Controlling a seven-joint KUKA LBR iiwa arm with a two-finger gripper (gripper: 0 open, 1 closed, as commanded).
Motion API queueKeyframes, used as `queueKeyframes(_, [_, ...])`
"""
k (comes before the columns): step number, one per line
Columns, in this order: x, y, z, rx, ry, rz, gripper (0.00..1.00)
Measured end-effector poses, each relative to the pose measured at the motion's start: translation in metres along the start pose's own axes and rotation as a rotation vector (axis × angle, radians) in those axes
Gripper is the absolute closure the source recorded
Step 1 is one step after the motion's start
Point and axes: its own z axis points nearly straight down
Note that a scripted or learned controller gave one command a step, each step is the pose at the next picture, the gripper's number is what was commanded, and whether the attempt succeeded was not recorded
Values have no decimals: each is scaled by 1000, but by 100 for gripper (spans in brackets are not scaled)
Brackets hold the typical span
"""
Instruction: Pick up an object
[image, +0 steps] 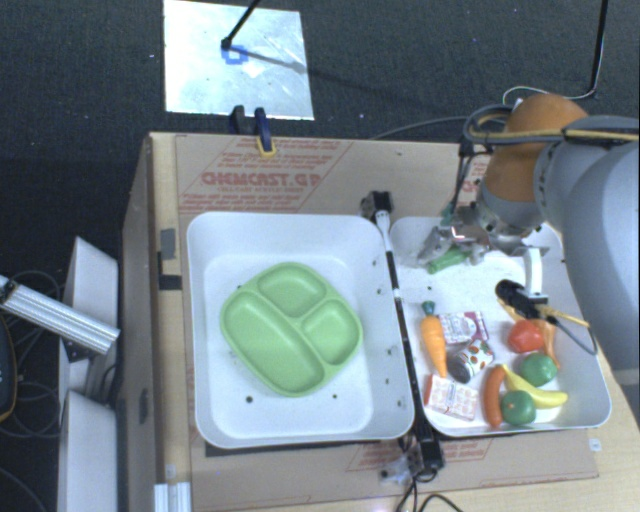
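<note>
Green stick-shaped toy (447, 261) lies at the gripper (452, 243) tips, at the far end of the right bin (590, 395).

Whether it sits between the tips or just beside them can't be told, nor how the tool is set. Nearer the camera lie a carrot (434, 341), a tomato (526, 336) and a banana (535, 389); the left bin (215, 400) holds a green divided plate (290, 327). Judging by the pose, this is the grasp step; next comes a firm pinch, then a straight lift.

We see even, bright overhead light. White bins (300, 235) nearly washed out. Glare patch on shiny sheet (238, 58) at top. Shadows soft, short. Floor dark. Whole frame slightly soft, grainy; arm (590, 200) blurred at right.
</note>
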Motion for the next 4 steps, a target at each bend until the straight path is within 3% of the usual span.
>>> queueKeyframes(1, [7,0,0,0,0,-1,0])
queueKeyframes(2, [6,-1,-10,9,0,-1,100])
queueKeyframes(3, [46,-39,-101,-2,2,-2,100])
queueKeyframes(4, [61,-75,-162,-1,2,-2,100])
